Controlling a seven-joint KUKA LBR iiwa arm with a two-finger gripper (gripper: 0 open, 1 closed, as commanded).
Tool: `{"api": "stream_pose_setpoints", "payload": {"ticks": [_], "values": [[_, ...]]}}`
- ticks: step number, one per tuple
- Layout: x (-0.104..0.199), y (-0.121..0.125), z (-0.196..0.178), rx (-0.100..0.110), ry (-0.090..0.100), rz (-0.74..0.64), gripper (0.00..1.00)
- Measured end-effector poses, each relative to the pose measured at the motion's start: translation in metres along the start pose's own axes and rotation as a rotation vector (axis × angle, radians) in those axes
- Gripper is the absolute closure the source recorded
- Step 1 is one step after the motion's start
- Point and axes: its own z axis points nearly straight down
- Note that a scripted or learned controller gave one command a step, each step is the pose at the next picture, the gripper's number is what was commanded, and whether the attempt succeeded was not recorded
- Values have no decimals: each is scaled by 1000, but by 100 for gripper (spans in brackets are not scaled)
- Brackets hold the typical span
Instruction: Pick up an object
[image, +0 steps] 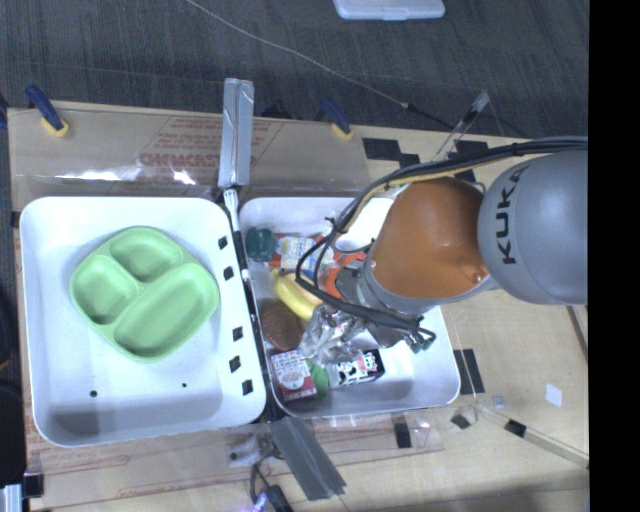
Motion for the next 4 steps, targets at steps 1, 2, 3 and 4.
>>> {"api": "stream_pose_setpoints", "payload": {"ticks": [1,2,3,4], "values": [[-36,-49,-45,4,-5,30,100],[-80,-12,-96,4,-7,95,100],[-149,-47,-54,0,-2,90,100],[-172,-9,-92,4,-8,140,100]]}}
